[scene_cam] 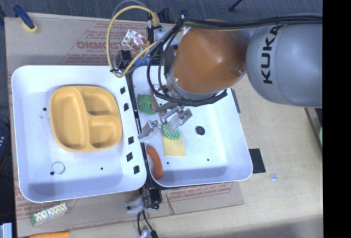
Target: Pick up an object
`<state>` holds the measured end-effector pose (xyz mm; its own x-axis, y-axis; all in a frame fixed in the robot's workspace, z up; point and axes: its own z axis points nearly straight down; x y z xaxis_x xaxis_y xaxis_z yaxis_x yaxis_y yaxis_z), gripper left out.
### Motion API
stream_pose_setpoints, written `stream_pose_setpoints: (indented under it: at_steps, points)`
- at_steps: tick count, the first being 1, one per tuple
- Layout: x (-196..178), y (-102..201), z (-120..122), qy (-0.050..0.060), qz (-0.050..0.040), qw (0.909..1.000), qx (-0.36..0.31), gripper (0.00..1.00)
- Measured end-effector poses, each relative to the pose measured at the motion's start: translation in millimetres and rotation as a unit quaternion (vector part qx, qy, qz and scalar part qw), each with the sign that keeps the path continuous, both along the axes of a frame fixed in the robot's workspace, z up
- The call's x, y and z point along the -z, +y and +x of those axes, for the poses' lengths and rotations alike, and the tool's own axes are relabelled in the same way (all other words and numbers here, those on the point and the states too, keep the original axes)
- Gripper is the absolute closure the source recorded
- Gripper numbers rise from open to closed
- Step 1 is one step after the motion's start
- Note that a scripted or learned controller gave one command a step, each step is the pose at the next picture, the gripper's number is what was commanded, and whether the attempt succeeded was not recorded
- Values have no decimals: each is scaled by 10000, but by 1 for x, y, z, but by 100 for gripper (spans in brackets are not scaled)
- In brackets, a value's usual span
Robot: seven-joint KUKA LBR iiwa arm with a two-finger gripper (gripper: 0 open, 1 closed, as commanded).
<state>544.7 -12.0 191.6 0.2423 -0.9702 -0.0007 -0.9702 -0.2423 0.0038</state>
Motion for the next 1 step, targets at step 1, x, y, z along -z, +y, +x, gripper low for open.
stream_pose_setpoints:
  at_steps: [1]
  points:
    - [0, -39, -60, 11, 5, 9813, -1926, 0]
